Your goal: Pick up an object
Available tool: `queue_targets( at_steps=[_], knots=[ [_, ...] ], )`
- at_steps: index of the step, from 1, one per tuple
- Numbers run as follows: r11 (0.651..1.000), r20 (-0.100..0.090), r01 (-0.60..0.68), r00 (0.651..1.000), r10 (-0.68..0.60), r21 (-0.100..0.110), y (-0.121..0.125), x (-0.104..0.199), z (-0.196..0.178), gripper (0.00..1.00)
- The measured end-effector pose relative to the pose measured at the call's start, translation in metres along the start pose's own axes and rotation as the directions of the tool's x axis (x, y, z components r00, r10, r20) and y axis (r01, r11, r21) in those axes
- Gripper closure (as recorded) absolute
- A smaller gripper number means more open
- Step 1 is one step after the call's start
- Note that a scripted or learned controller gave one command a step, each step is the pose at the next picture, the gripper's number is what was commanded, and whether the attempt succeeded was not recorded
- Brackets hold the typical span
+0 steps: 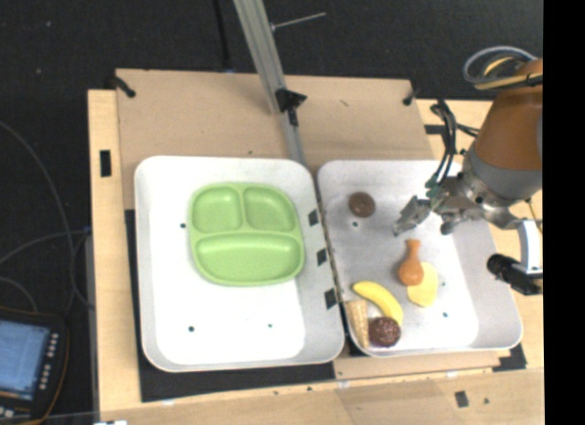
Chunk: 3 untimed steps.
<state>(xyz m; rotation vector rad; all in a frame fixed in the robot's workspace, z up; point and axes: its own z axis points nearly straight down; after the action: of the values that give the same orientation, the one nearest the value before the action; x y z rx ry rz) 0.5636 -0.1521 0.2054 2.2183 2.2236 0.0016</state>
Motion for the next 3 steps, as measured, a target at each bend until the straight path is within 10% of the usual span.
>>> queue_targets(
  at_steps=[3],
  knots=[
    [1.000,0.008,-0.004,1.000,0.004,-0.007,0.008,0.001,0.102,0.00]
  ],
)
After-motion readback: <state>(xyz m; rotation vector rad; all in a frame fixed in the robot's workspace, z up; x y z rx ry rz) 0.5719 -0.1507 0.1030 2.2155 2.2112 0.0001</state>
